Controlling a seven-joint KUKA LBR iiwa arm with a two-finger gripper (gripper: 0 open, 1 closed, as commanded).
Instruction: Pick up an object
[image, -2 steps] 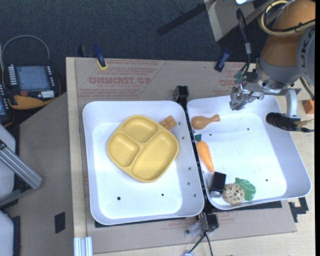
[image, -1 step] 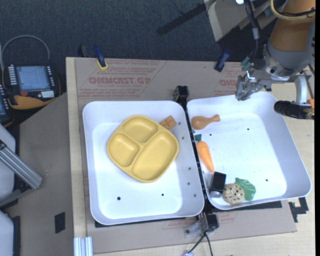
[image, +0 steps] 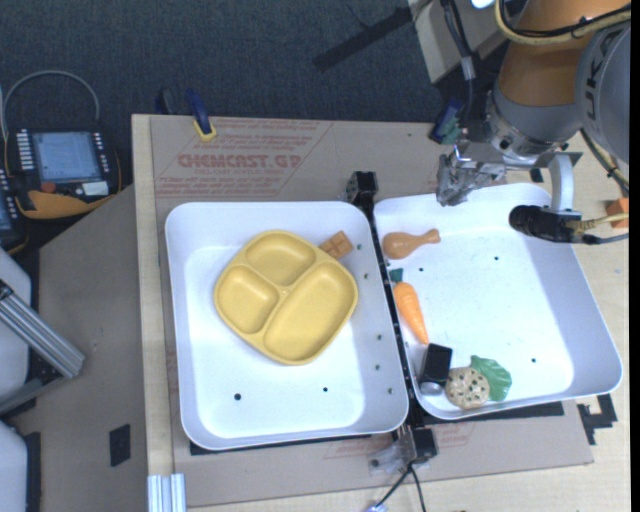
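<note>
- The hand hovers over the right bin's far edge, carrying nothing (finger spread cannot be told).
- The drumstick lies nearest; a centred descent suits it.

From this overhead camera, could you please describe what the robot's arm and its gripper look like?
The grey KUKA arm enters from the view's right, its rounded links smooth, with a broad orange band above the wrist. Dark cables run along it near the wrist. Below sits the small metallic two-finger gripper, silvery grey, with a compact, angular body.
</note>
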